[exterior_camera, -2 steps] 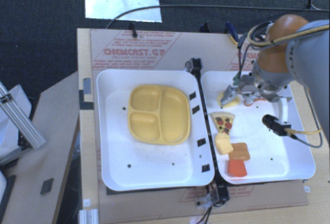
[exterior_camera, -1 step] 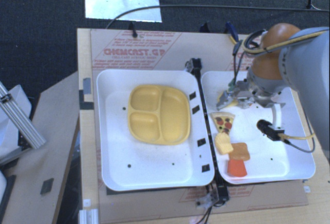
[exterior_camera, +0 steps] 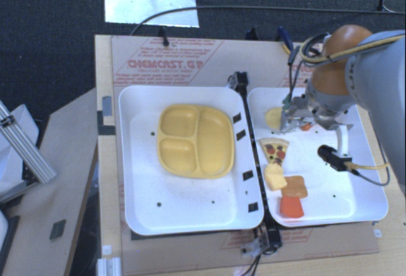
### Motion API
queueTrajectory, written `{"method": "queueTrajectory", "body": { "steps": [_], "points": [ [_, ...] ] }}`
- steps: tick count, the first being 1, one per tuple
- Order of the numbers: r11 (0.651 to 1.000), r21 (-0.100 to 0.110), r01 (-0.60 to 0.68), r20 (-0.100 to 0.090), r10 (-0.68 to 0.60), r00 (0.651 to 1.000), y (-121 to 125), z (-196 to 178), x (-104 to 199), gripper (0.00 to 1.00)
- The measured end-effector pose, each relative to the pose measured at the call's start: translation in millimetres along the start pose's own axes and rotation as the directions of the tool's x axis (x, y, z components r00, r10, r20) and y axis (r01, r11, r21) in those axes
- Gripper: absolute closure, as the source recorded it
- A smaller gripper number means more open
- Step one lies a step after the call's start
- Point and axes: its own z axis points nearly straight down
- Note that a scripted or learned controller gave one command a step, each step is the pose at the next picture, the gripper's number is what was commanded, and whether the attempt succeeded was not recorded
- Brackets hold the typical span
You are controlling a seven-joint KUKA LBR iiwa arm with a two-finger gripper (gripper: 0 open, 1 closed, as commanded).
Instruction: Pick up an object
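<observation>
The right bin (exterior_camera: 361, 198) holds several toy foods. A pizza slice (exterior_camera: 275, 151) lies near its left wall, with a pale yellow piece (exterior_camera: 275, 176) just below it. Lower still sit a tan-orange piece (exterior_camera: 295, 186) and a red-orange block (exterior_camera: 292, 207). A pale yellow round piece (exterior_camera: 273, 118) lies at the bin's upper left. My gripper (exterior_camera: 293, 117) hangs low over the bin, right beside that round piece. A small red bit (exterior_camera: 306, 127) shows just under the wrist.
The left bin (exterior_camera: 136, 205) holds a yellow divided plate (exterior_camera: 193, 140). A black clip strip (exterior_camera: 248, 141) joins the two bins. A black cable end (exterior_camera: 334, 158) and the arm's grey body (exterior_camera: 380, 78) hang over the right bin's right half.
</observation>
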Motion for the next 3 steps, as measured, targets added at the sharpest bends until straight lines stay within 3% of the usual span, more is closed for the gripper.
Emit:
{"method": "queueTrajectory", "body": {
  "steps": [1,3],
  "points": [
    [1.0,-0.005,0.003,0.002,-0.003,1.0,3.0,-40.6,-0.8,1.0],
    [1.0,-0.008,0.005,0.003,-0.005,1.0,11.1,-161.5,-11.1,1.0]
  ]
}}
